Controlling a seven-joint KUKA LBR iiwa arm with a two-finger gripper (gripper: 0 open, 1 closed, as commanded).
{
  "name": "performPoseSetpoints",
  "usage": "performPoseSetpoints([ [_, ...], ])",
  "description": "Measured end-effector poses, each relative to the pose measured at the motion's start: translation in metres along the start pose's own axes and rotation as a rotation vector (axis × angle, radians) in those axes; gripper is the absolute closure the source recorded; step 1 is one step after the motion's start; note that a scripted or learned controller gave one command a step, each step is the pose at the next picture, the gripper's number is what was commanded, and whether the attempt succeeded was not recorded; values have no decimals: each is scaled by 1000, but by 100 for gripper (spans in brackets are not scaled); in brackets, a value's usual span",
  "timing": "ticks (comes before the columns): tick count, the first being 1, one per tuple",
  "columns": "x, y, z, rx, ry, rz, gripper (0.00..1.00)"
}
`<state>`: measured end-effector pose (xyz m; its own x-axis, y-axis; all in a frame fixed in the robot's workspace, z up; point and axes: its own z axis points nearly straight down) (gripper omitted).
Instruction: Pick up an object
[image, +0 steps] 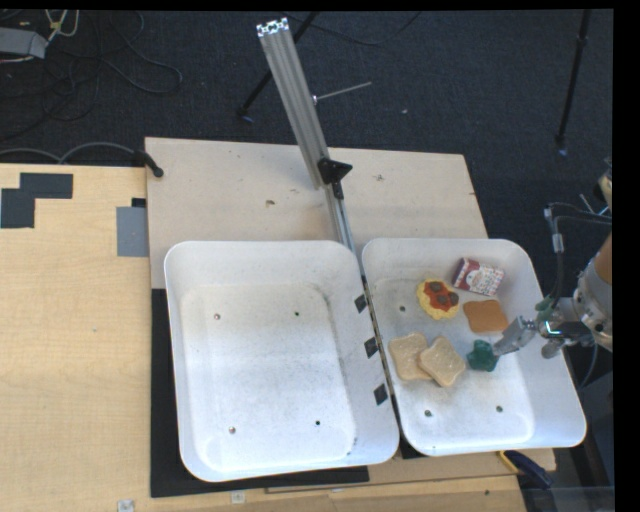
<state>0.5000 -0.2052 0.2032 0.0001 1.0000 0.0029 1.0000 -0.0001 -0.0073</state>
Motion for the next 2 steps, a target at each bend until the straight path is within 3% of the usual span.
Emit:
performPoseSetpoints([
  [1, -1, 1, -2, -5, -1, 1, 0],
  [2, -2, 3, 42, 0, 0, 0, 0],
])
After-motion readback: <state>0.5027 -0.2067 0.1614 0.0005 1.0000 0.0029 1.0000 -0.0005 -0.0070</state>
